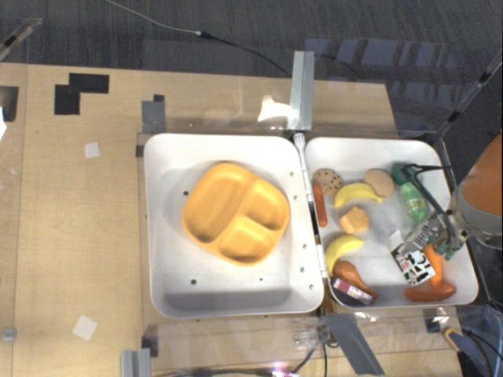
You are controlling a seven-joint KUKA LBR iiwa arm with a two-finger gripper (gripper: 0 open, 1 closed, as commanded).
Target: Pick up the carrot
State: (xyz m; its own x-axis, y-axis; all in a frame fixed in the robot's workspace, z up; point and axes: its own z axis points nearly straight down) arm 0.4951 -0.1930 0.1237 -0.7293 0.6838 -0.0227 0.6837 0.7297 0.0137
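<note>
The carrot point(435, 262) lay in the right bin point(393, 149), against that bin's right wall near its front corner, just above an orange-red toy point(431, 291). The end effector point(431, 240) hovered right at the carrot's top, beside a black-and-white tagged block point(414, 264); its opening could not be made out. Crowding risked a grab of the block or a glancing miss.

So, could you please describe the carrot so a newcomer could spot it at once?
Look in the right bin, at its near right corner beside the tool. The carrot is the slim orange stick leaning above a rounder orange-red piece, next to a black-and-white tag.
</note>
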